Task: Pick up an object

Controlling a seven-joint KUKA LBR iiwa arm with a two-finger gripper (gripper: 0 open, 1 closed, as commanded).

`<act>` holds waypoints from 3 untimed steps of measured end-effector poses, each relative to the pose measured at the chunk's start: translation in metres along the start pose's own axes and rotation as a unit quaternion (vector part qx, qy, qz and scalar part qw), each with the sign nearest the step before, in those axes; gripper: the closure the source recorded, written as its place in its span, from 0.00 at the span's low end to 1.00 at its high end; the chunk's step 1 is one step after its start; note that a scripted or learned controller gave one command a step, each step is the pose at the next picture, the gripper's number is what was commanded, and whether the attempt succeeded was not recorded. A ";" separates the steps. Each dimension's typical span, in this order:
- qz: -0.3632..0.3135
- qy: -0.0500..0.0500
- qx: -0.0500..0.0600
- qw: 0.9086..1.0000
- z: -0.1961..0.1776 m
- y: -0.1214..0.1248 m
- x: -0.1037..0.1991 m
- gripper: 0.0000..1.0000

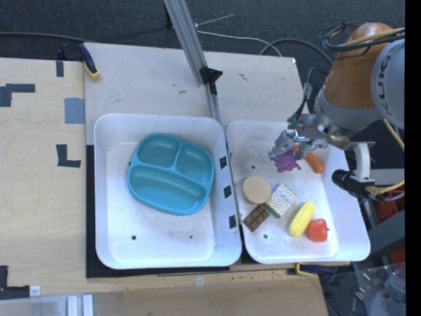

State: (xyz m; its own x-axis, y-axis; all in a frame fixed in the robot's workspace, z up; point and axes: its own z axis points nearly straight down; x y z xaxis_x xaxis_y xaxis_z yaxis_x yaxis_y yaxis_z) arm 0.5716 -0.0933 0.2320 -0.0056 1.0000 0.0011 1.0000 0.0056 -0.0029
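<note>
Looks like it's going for the purple toy (287, 162) in the right bin (342, 242). Claw (284, 149) is right over it, can't tell if it's gripping. Next it needs a clean lift.

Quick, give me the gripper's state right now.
Gripper: low over the right bin, right at the purple toy; whether it holds anything cannot be told.

Right bin (348, 242): toys crowd centre & front — cookie (256, 190), chocolate bar (256, 217), corn (301, 218), tomato (318, 230); back-left floor open. Left bin (108, 196): blue divided plate (172, 174) centre, front strip open.
</note>
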 end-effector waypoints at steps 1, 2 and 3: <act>0.000 0.000 0.000 1.000 -0.002 -0.011 0.042 1.00; 0.000 0.000 0.001 1.000 0.011 -0.025 0.092 1.00; -0.001 0.000 0.000 1.000 0.017 -0.033 0.143 1.00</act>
State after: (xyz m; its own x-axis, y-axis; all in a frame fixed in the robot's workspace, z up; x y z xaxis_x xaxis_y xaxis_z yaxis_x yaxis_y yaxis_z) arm 0.5382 0.0496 0.2156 -0.0069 1.0000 0.0013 1.0000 0.0069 -0.0038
